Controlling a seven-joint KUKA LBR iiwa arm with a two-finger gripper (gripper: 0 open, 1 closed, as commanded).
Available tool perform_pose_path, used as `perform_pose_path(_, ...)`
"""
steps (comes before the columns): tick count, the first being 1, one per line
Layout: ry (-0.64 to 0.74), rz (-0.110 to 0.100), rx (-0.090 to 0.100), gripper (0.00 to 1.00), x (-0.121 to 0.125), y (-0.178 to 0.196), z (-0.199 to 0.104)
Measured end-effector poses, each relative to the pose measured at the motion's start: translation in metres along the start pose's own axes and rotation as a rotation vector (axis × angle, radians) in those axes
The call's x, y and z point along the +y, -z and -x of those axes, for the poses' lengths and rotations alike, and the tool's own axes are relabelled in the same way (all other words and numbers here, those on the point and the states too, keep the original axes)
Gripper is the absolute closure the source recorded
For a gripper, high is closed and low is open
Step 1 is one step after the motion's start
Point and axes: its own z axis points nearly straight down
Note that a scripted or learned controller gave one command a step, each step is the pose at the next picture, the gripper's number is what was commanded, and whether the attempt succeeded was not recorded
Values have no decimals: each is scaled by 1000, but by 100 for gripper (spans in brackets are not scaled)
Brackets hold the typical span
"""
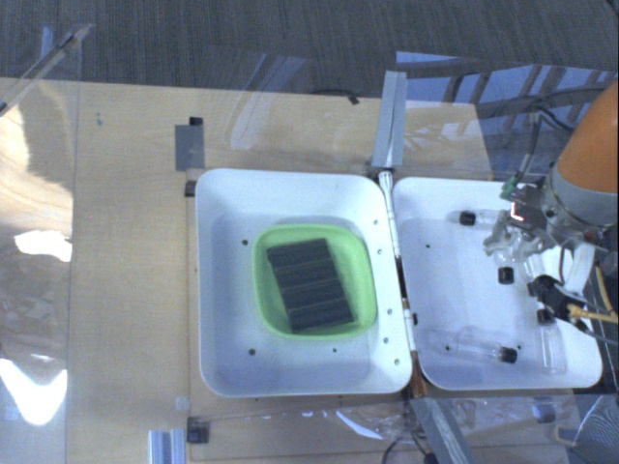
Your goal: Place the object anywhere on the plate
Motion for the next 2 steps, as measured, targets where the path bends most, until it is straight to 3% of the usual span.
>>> perform_pose_path(1, 210, -3, 2, 100, -57, -27, -16)
perform_pose_path(2, 263, 0, 3, 100, -61, -16, -121)
